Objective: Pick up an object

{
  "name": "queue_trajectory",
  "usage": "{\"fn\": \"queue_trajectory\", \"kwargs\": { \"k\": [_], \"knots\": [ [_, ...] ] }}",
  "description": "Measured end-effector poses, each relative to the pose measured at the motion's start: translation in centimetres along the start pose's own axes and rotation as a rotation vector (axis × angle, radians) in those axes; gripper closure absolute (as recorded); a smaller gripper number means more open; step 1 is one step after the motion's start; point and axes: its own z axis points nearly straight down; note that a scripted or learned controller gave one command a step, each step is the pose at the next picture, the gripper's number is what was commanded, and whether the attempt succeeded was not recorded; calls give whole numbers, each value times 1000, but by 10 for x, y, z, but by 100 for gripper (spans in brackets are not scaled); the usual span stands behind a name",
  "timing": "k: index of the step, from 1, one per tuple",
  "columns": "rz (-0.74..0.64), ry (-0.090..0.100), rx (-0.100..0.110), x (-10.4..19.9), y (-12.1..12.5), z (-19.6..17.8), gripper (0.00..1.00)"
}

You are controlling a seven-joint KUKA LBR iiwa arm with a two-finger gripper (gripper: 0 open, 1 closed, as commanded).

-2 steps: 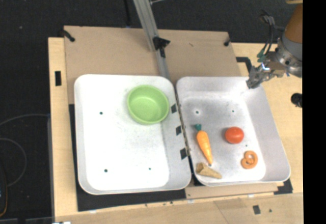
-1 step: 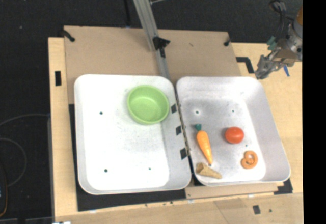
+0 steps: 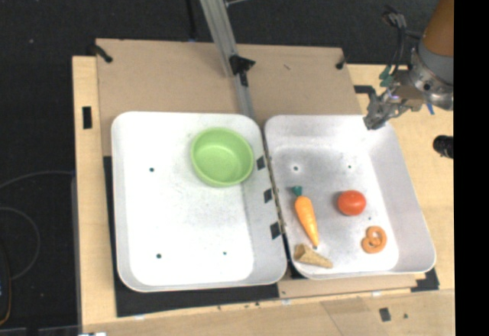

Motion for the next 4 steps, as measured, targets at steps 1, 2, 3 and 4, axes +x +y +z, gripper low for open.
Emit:
{"fn": "queue_trajectory", "kwargs": {
  "k": [1,2,3,4],
  "knots": [
    [-1,0,0,49,-12,17,100],
    [-3,2,0,107,-20,27,100],
    [-4,3,0,167,-30,32,100],
    [1,2,-1,205,-49,40,100]
  ]
}}
